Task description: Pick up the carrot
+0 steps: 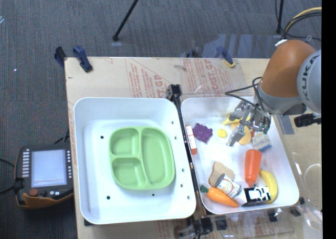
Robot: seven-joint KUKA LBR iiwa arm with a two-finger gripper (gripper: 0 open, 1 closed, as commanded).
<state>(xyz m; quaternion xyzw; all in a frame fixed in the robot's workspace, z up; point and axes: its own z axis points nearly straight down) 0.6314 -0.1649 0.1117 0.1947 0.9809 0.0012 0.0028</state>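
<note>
Though perhaps partly hidden, one carrot (222,197)

Red printed lettering runs across the brown cardboard sheet (157,78) under the two bins, appearing mirrored or upside down; none of it reads with certainty. A small can (229,186) in the right bin carries a label too small to read. The handheld pendant's screen (48,167) shows no legible text.

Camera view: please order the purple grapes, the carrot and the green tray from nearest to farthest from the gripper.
1. purple grapes, left of the gripper, same bin.
2. carrot, that bin's near edge.
3. green tray, in the left bin.
</note>
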